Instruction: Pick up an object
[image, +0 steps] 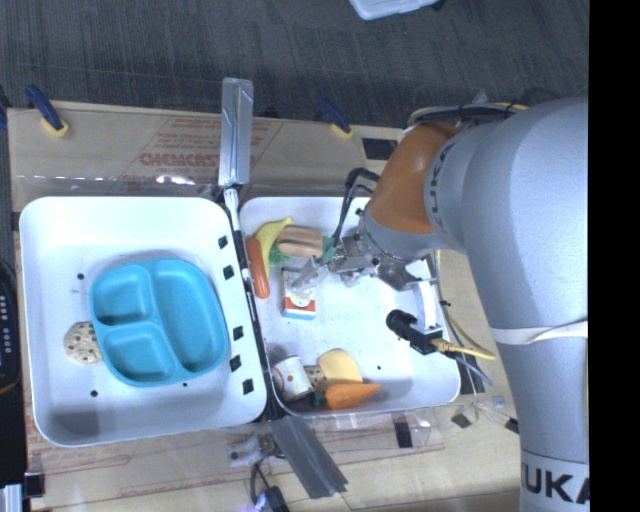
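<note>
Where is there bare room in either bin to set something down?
Left bin: bare strips above and below the tray. Right bin: a patch between carton and carrot. Crowded at its top, under the gripper.

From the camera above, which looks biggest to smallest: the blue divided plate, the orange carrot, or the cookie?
1. The blue divided plate, by far the largest.
2 and 3. The carrot and the cookie look close. The carrot is longer, but the plate's edge covers part of the cookie, so I won't rank them.
</note>
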